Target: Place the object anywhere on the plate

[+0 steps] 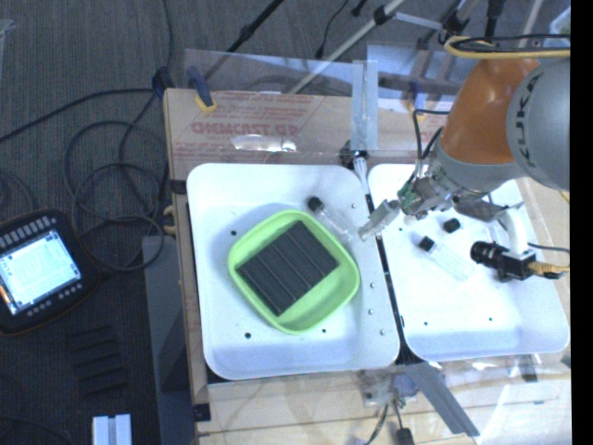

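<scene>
Bench: a wooden top (269, 130) on a dark carpeted floor, with two shallow white bins side by side on it.
Floor: black cables (102, 188) loop to the left of the bench, and a handheld screen unit (37, 269) lies lit at the far left.
Left bin (222, 346): holds a plate and, beside it, a small tube.
Plate (238, 260): green and square with rounded corners, turned at an angle in the middle of the left bin; a dark ribbed pad (289, 265) covers its floor.
Tube (324, 210): small and clear with a black cap, lying on the white floor of the left bin just off the plate's upper right rim, outside the plate, cap end away from the gripper.
Arm (484, 119): grey with an orange band, reaching in from the right above the right bin.
Gripper (369, 227): low over the wall where the two bins meet, slanting down toward the left bin, its tip near the tube's clear end; whether they touch cannot be told.
Jaws: too small and blurred to tell whether they are wide, narrow or holding anything.
Right bin (491, 330): holds two small black pieces (451, 223) (426, 243), near each other below the wrist, and a clear piece (454, 265) just below them.
</scene>
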You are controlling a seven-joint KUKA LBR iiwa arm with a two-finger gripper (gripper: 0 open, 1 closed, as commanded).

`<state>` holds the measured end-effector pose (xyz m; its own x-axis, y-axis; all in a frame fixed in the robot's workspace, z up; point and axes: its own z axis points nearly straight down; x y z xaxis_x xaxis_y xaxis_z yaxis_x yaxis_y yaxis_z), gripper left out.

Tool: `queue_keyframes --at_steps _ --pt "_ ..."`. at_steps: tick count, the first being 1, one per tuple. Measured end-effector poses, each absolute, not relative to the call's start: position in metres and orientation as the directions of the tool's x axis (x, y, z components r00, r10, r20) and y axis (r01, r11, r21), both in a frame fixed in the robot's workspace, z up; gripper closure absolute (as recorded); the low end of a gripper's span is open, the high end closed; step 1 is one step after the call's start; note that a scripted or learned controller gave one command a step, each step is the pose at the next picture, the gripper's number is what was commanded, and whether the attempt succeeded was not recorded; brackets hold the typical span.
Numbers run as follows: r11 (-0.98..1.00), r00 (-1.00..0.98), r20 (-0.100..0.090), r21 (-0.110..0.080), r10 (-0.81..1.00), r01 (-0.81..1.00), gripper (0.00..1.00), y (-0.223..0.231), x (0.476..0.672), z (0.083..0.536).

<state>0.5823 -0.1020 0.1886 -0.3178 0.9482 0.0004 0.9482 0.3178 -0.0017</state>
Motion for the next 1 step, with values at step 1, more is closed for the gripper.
queue_keyframes --at_steps 1 --pt "0.209 -0.209 -0.004 -0.001 0.978 0.978 0.00 -0.1448 0.6231 0.2861"
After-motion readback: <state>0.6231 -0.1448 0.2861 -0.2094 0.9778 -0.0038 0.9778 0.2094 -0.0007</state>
